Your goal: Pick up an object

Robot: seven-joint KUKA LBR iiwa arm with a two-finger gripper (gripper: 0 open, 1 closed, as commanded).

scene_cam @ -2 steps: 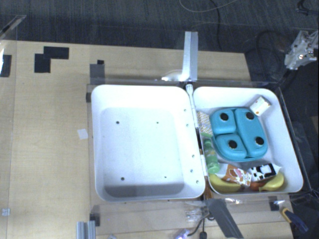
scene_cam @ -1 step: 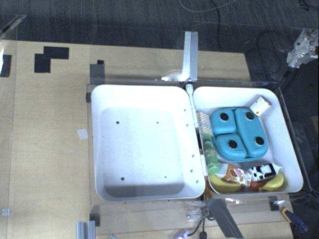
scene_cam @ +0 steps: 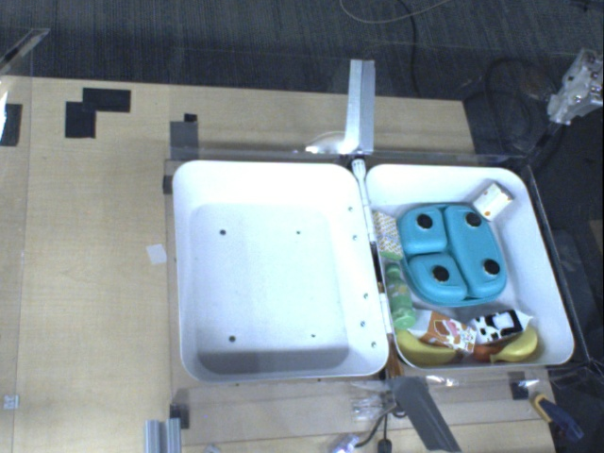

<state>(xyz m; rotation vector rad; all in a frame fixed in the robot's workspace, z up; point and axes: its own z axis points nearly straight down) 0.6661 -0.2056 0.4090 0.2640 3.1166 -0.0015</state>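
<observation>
Banana (scene_cam: 517, 347) partly hidden under what may be packets (scene_cam: 462, 332).

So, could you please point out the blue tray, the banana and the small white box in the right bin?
blue tray (scene_cam: 451, 253): camera view, on its top face between the four dark holes.
banana (scene_cam: 517, 348): camera view, on its yellow right end.
small white box (scene_cam: 492, 199): camera view, on its top face.
</observation>
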